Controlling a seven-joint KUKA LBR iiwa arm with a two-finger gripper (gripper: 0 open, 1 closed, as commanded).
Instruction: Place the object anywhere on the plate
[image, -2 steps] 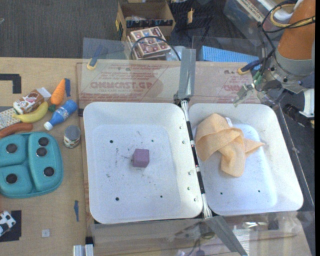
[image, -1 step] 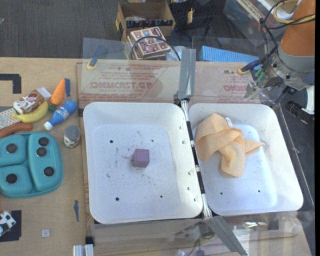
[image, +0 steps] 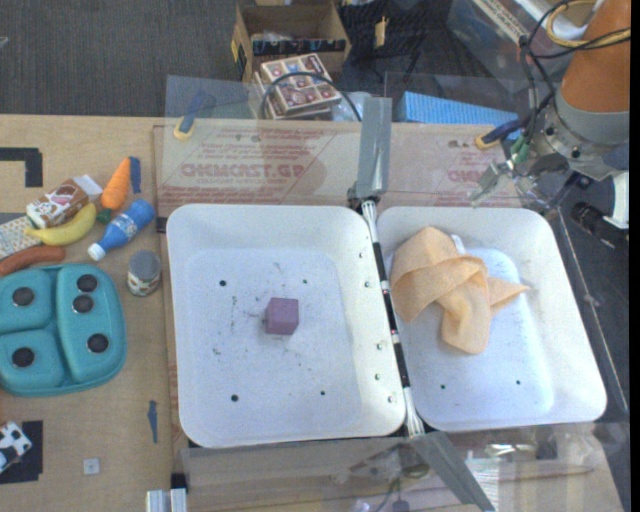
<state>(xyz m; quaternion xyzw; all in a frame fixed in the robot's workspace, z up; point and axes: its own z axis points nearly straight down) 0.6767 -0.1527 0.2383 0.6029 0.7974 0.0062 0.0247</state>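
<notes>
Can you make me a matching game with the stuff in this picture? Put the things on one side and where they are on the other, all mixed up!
Things:
1. purple cube
2. orange cloth
3. teal tray
4. banana

Places:
A. on the wooden bench, at the left edge, lower down
B. in the right bin
C. in the left bin
D. among the toy food on the bench, above the tray

Right pairs: 1-C, 2-B, 3-A, 4-D
</notes>
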